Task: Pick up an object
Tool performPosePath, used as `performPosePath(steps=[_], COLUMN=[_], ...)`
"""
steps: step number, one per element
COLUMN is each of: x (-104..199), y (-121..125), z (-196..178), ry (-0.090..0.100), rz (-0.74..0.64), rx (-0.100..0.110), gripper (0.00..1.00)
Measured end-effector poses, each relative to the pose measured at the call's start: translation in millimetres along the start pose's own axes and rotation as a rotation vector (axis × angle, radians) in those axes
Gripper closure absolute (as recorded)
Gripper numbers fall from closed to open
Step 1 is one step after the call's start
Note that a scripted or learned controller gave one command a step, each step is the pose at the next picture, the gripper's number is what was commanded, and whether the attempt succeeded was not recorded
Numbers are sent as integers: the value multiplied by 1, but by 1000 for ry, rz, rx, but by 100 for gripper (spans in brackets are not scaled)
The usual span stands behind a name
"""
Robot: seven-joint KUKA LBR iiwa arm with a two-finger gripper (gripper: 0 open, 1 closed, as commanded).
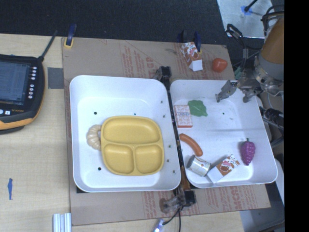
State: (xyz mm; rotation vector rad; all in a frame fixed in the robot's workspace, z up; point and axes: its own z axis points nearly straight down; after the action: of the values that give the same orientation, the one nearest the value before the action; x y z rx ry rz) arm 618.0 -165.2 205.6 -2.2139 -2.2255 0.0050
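**Hovering over the right bin, nothing picked yet**

Starting with the biggest pieces: I see the left bin carrying a yellow divided tray with a pale bun-like item beside it. The right bin holds my candidates: green leaf, red-and-white packet, sausage, purple grapes, small can and carton. My gripper sits at the frame's upper right, fingers spread wide with nothing between them. I judge the whole pick remains ahead.
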Motion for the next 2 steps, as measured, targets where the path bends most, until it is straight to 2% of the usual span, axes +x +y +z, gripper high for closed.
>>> performPosePath(steps=[1, 2], x=[46, 43], y=[-11, 39], z=[113, 113], ry=[-2, 1], rz=[1, 2], rx=[-3, -2], gripper=[0, 0])
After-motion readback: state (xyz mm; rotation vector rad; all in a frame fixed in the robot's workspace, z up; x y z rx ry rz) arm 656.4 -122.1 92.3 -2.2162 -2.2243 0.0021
